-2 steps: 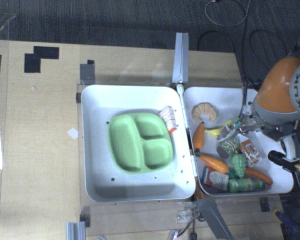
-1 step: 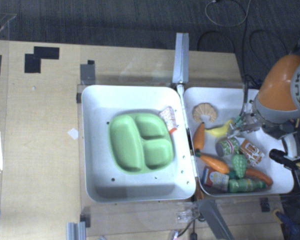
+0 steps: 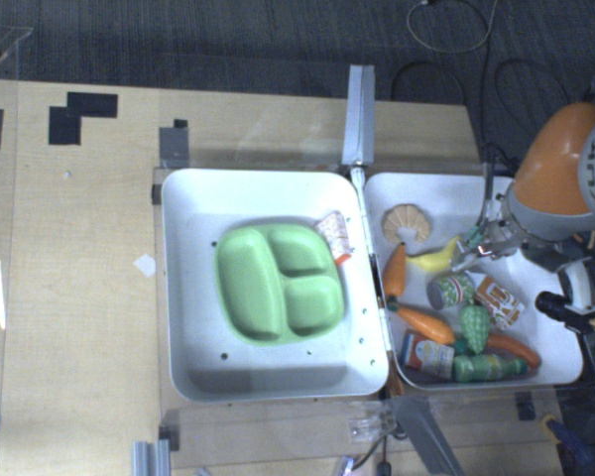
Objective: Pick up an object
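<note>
Green bottle (image 3: pixel 488 368): nearest you, lying on its side along the near wall of the right bin (image 3: pixel 571 363).
Jar (image 3: pixel 428 355): just left of the green bottle, red label, lying flat in the near left corner of that bin.
Carrots: you see one (image 3: pixel 424 323) slanting above the jar, a second (image 3: pixel 514 348) at the bottle's right end, and a third (image 3: pixel 395 271) standing lengthwise against the bin's left wall.
Green knobbly piece (image 3: pixel 473 326): between the two near carrots, touching the bottle; you cannot tell what food it copies.
Can (image 3: pixel 450 291): on its side at the bin's middle, just below the gripper.
Orange-and-white packet (image 3: pixel 500 300): right of the can, tilted.
Banana (image 3: pixel 435 258): yellow, lying just left of the gripper and touching the upright carrot's tip.
Gripper (image 3: pixel 473 249): low over the right bin, between banana and can; you see its fingers set slightly apart with nothing between them.
Arm (image 3: pixel 565 172): grey with an orange dome, entering from the right over the bin's far right corner.
Shell-shaped biscuit (image 3: pixel 406 224): tan, alone near the bin's far left corner.
Left bin (image 3: pixel 193 266): beside the right bin, their walls meeting.
Green divided tray (image 3: pixel 278 281): three compartments, at the left bin's middle.
Small packet (image 3: pixel 335 236): white and red, touching the tray's far right corner.
Bench (image 3: pixel 69 286): pale wood, black marks at its far left.
</note>
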